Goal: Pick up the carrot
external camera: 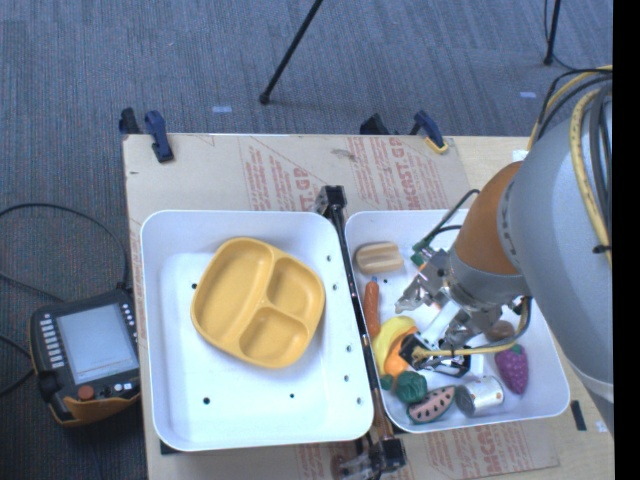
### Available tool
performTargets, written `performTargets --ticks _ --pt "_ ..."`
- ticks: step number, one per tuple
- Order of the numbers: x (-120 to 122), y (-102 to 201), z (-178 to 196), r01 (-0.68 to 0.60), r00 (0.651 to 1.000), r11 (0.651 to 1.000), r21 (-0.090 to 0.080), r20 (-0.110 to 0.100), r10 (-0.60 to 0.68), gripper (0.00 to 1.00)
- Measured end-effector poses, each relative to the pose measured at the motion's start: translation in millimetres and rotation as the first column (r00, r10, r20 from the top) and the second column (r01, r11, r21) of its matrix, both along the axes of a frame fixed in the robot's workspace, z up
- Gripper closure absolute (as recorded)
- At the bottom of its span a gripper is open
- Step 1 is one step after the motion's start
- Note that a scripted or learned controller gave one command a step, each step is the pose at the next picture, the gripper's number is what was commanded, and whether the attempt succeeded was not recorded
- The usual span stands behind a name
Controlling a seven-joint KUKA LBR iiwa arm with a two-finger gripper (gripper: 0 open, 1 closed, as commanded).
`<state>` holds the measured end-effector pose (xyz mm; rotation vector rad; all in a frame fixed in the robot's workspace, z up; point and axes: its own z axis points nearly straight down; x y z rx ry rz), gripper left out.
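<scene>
The carrot [372,306], a slim orange stick, lies along the left wall of the right bin [455,220], pointing toward the back and the front. My gripper [422,313] hangs low over the middle of that bin, a short way right of the carrot and just above a yellow banana [389,338]. Nothing of the carrot is covered, and it rests apart from the gripper.
A bread roll [378,258] sits behind the carrot. A green vegetable [411,389], a watermelon slice [433,406], a silver can [484,395] and purple grapes [512,368] crowd the bin's front. A yellow divided plate [258,301] lies in the left bin [165,268].
</scene>
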<state>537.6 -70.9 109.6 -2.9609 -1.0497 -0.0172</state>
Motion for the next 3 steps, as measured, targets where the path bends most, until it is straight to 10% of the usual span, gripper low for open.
performTargets --ticks 1,2,3 --pt "-19.8 -11.3 -6.0 0.093 0.995 0.996 0.000 0.030 -0.093 0.00" --pt "21.1 -23.4 -6.9 0.394 0.919 0.919 0.003 0.015 -0.394 0.00" --pt "-18.1 -12.4 -6.1 0.447 0.894 0.895 0.006 0.028 -0.447 0.00"
